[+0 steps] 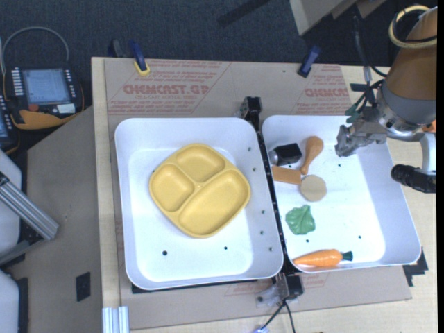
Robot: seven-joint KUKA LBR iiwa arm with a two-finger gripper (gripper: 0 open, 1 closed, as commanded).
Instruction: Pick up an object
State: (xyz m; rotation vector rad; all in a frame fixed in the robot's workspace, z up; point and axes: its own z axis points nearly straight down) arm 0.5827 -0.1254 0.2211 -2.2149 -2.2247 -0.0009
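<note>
The right bin (388, 207) holds a black block (287, 152), a tan wooden peg (310, 152), a wooden spatula-like piece with a round pale end (302, 181), a green leaf toy (300, 219) and an orange carrot (320, 258) at the front. My gripper (347, 144) hangs over the bin's far right part, to the right of the peg and apart from it. I see nothing between its fingers.
The left bin (132, 186) carries a yellow three-compartment plate (200, 189). A black clamp (250, 106) sits at the bins' far junction. A pendant with a screen (43, 92) lies off the bench at far left. Bare bin floor lies right of the leaf.
</note>
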